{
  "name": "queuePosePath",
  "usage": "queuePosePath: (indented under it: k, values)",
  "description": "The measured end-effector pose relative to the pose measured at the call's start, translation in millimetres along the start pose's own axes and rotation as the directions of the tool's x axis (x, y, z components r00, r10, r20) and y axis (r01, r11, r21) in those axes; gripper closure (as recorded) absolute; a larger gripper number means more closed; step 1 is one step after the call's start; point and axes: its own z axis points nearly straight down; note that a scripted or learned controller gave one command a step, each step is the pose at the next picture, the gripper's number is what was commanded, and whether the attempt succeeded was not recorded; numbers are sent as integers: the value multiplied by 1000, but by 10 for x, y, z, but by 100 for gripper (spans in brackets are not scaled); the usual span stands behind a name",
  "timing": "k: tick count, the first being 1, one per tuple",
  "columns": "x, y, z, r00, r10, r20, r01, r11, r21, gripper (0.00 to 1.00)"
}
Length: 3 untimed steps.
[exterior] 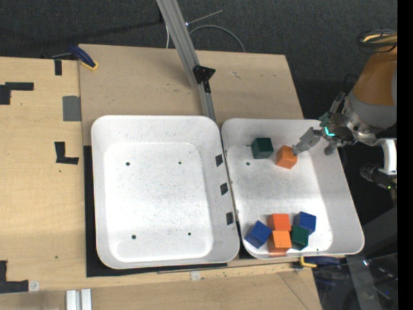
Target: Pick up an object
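The right bin [335,192] holds several small cubes. A dark green cube [261,147] and an orange cube [286,156] lie near its far edge. Along the near edge sits a tight cluster: a blue cube [258,233], two orange cubes [279,222], a green cube [299,237] and another blue cube [306,221]. My gripper [311,140] reaches in from the right over the bin's far right corner. Its tip is just right of the orange cube and close to it. Nothing is seen held.
The left bin [103,173] lies beside the right one. A slanted metal pole [184,37] runs down to the gap between the bins at the back. The wooden bench [39,173] extends to the left.
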Motion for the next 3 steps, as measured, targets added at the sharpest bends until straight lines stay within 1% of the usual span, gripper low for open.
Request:
queuePosePath:
  k: [1,2,3]
  values:
    - [-1,11,-29,1000,-1,2,1,1000,-4,0]
    - [27,47,606,1000,-2,0,2,1000,2,0]
    - [39,36,1005,1000,-1,1,1,1000,0,0]
